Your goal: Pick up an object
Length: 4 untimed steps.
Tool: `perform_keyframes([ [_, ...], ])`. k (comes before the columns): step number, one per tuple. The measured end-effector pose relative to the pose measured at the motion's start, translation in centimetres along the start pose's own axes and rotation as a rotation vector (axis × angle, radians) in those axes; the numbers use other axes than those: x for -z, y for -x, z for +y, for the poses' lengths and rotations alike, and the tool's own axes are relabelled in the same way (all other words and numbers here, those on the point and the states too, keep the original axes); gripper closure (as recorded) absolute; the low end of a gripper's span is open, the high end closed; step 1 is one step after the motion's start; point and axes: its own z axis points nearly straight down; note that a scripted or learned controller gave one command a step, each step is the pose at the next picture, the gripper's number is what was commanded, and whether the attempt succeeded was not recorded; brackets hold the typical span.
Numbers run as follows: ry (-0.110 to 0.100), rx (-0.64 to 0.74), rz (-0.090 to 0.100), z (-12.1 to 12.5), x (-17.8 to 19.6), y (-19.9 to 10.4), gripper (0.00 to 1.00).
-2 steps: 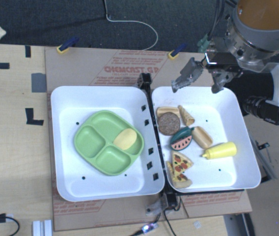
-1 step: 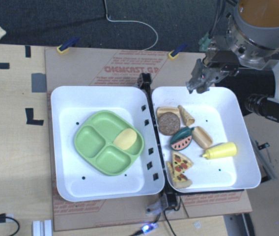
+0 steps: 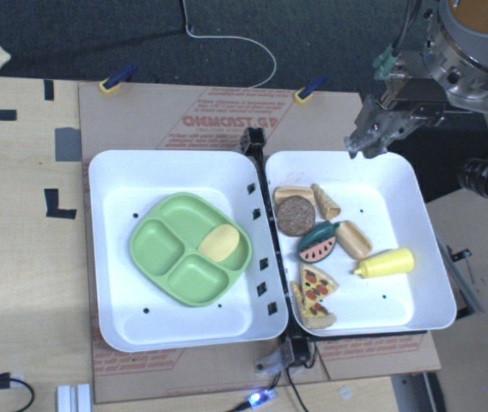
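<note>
Toy foods crowd the right bin [image 3: 399, 174]: a brown cookie [image 3: 295, 215], watermelon slice [image 3: 317, 244], pizza slice [image 3: 314, 287], yellow mustard bottle [image 3: 385, 263] and small bread pieces, some overlapping and hard to identify. The end effector [image 3: 366, 147] hangs above that bin's far rim, right of and beyond the pile, gripping nothing; whether it is apart or together cannot be told. A green divided plate [image 3: 171, 251] carrying a pale yellow piece [image 3: 220, 242] lies in the left bin [image 3: 115, 230].

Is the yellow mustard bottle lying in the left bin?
No, the mustard bottle lies in the right bin, while the left bin holds a green plate.
</note>
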Motion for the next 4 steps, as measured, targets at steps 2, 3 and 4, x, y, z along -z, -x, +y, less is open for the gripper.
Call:
perform_keyframes([
  [2,-0.018,-0.005,-0.004,-0.1,-12.5,-4.9,1.00],
  [3,-0.005,0.001,-0.001,0.1,-10.8,-5.2,1.00],
  [4,-0.006,0.003,-0.002,0.1,-9.8,-5.2,1.00],
])
